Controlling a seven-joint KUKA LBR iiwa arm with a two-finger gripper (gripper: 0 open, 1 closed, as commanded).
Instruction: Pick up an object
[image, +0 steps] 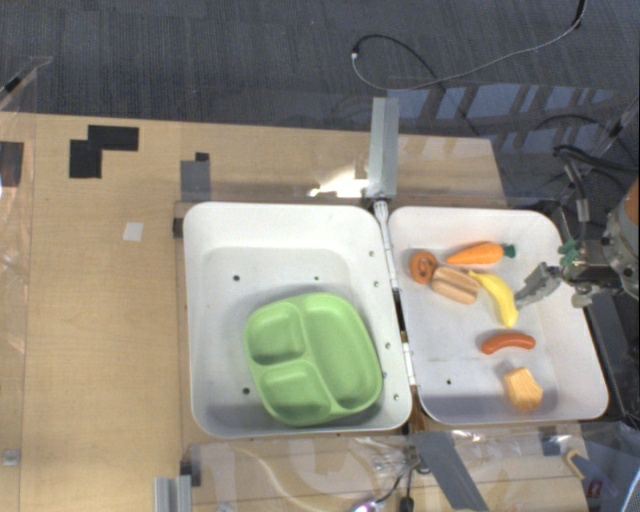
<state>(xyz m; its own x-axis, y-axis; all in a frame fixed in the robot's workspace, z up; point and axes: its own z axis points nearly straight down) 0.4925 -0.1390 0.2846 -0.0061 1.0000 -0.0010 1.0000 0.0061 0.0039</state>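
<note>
Plate (314, 358) in left bin (215, 250); banana (498, 297) in right bin (560, 390).

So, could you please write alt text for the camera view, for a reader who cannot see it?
A robot gripper reaches from the right into the right white bin, beside a banana among a carrot, hot dog bun, sausage, small brown ring-shaped item and orange block. The left bin holds a green divided plate.
</note>
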